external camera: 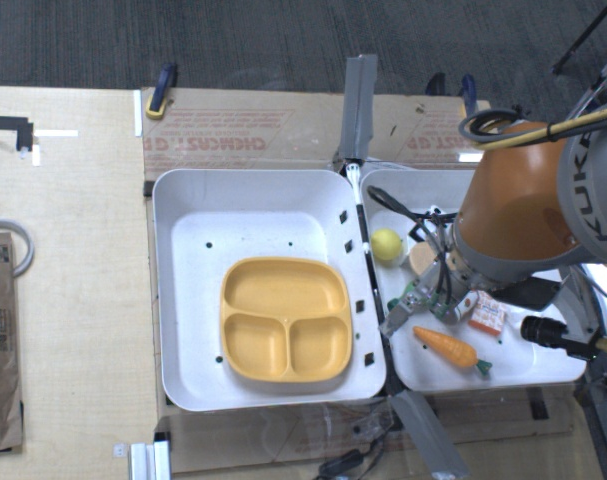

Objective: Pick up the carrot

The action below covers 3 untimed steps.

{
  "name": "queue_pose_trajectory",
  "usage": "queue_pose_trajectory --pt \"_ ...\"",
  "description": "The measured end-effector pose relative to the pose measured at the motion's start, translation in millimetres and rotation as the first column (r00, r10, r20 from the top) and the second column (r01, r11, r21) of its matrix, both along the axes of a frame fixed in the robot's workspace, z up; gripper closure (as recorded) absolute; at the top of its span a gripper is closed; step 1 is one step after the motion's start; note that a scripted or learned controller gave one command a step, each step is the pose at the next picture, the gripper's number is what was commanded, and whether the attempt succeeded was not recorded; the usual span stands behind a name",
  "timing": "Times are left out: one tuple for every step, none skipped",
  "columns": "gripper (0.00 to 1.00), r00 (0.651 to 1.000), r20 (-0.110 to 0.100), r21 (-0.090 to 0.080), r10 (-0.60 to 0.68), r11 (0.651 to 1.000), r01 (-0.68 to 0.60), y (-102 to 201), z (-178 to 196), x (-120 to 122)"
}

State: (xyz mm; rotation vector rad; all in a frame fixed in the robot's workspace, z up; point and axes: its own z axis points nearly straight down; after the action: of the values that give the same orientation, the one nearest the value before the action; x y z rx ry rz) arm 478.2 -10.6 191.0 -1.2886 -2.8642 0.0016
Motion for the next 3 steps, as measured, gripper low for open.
queue_pose_trajectory --pt "0.0 1.0 0.001 0.0 -0.014 1.0 0.014 -52.6 0.3 -0.3" --pt "0.0 0.96 0.0 0.001 0.281 0.96 -0.281 -9.8 -0.2 0.0" --pt "0.0 0.961 0.001 0.0 0.278 0.961 -0.278 -48.5 0.3 -0.2"
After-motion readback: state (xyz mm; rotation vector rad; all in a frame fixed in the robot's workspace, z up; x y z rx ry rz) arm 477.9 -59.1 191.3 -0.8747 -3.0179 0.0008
